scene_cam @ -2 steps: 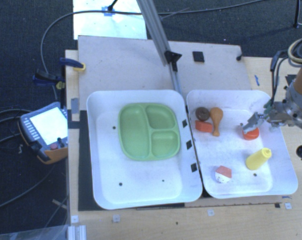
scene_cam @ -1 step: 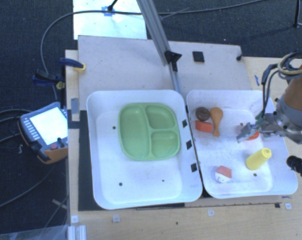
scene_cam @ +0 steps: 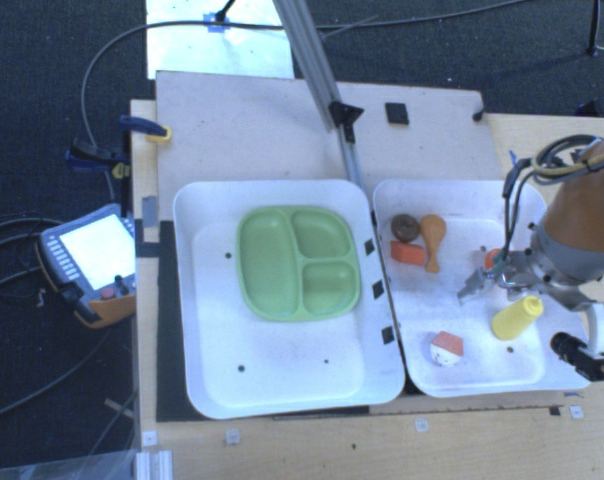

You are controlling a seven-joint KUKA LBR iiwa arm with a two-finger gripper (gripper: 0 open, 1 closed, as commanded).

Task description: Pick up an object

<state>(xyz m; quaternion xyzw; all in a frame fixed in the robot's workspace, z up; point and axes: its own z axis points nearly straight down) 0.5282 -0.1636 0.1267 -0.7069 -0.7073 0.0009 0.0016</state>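
My claw (scene_cam: 487, 276) hangs low in the right bin (scene_cam: 462, 193), just left of the yellow bottle (scene_cam: 517, 317); whether it is open or closed I cannot tell. Nothing is visibly held. To lift well, I judge I should centre squarely over one object, clear of the bin wall. Around the bottle: one red block (scene_cam: 408, 253), one brown disc (scene_cam: 405, 227), one orange drumstick (scene_cam: 433, 238), one red-and-white piece (scene_cam: 445, 348). One green tray (scene_cam: 298, 262) lies far left.
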